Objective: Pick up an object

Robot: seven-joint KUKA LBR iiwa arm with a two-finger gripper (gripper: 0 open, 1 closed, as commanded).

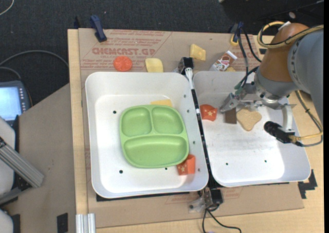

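The gripper is seen low over the right bin, near its upper left part, with the grey arm reaching in from the right. Whether the gripper is open or closed cannot be told. A tan, toast-shaped piece lies on the bin floor just beside the gripper, to its right and slightly below, with a small dark brown piece touching its left edge, directly under the gripper. A red piece is found at the bin's left wall, a little left of the gripper. In the left bin a green divided plate is placed centrally, with a pale yellow piece at its upper edge and an orange block at its lower right corner. On the bench behind the bins lie an orange disc, two yellow pieces and a small carton.
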